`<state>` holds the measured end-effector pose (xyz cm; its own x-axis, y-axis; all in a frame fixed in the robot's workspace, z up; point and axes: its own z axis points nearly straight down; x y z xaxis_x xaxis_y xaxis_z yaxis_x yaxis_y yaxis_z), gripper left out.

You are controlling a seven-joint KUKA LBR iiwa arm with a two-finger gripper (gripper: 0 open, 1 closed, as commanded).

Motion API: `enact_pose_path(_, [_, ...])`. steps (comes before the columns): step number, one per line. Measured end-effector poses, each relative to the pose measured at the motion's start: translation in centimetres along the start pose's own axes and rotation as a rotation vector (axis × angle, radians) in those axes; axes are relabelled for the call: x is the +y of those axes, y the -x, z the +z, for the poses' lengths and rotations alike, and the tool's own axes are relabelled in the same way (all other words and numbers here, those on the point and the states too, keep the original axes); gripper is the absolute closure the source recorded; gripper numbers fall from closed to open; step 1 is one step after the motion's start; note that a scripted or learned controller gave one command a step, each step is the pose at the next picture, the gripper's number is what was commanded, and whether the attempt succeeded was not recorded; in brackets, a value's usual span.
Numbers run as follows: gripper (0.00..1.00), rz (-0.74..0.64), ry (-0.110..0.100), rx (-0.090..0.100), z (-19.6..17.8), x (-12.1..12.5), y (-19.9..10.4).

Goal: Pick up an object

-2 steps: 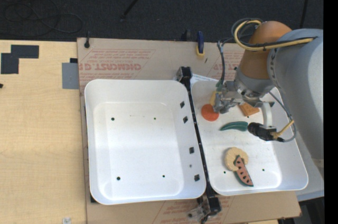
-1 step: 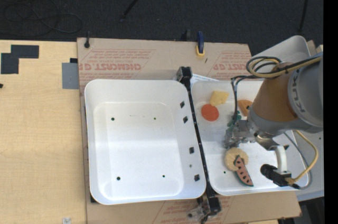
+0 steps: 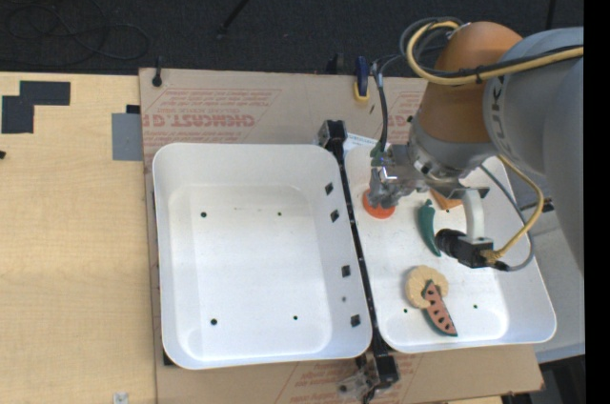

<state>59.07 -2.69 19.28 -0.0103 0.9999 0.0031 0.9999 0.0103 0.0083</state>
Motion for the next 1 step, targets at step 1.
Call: enact_pose_path(1, [1.0,0.005,-0.008,-0.003,0.74,5.48,-4.38])
